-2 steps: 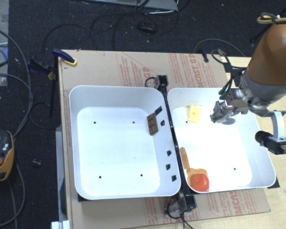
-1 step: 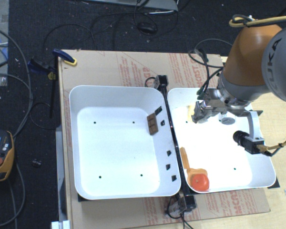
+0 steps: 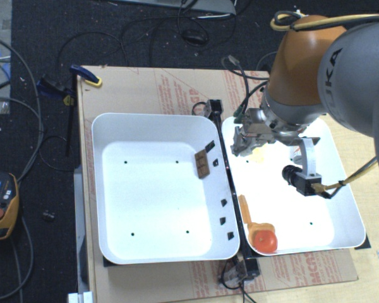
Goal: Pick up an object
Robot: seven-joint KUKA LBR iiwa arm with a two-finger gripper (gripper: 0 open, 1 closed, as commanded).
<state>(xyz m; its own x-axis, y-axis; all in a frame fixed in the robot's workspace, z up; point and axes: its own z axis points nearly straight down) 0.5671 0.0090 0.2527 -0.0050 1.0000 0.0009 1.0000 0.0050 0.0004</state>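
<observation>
Tool: the tool hangs low over the right bin, near that bin's 10 o'clock corner. I cannot tell from this slanted view how far open it is, and nothing can be seen in its hold.

Nearest thing: a small pale yellow piece lies on the bin floor just beside the tool, at about 4 o'clock from it. It is partly in the tool's shadow and too small for me to make out a long axis.

Other candidate: an orange-handled object with a red ball end lies well apart from the tool, at about 6 o'clock, against the bin's left wall. Its long axis runs from roughly 11 o'clock to 5 o'clock, ball end nearest the viewer.

Left bin: the left bin holds a brown block near its right wall, at about 8 o'clock from the tool and across the divide between the bins.

Judgement: the yellow piece looks the likeliest pick, calling for a short shift toward 4 o'clock.

Writing: the grey arm shows the letters "KA", the end of the maker's name. The pale worktop carries red printed lettering, too broken up to read.
</observation>
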